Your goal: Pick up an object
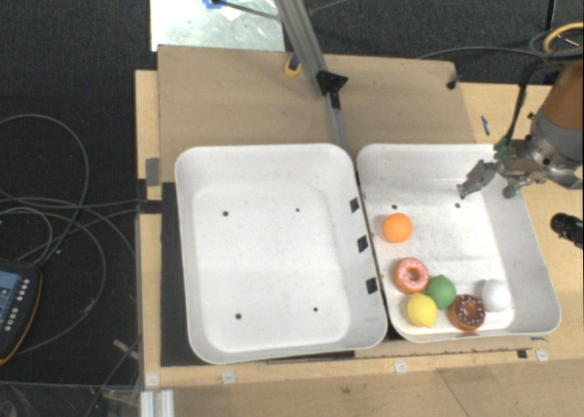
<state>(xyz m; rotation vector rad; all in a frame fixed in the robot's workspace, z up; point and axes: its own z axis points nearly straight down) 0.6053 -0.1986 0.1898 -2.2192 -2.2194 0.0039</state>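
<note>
Camera view: gripper [493, 182] at right bin [511, 224] far edge, fingers spread wide, holding nothing. Risk: toys crowded in near corner; orange ball [397, 227] may roll.

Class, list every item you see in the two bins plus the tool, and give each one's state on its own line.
Orange ball: loose, apart from the cluster.
Pink donut: lying flat.
Green ball: resting.
Yellow lemon: resting.
Chocolate donut: lying flat.
White ball: resting.
Tool: open, holding nothing.

Matt white plastic bins [274, 164], bare wooden bench [237, 96], dark rough carpet [73, 41], glossy pink-iced doughnut [411, 274], metal pole [297, 14]
</note>
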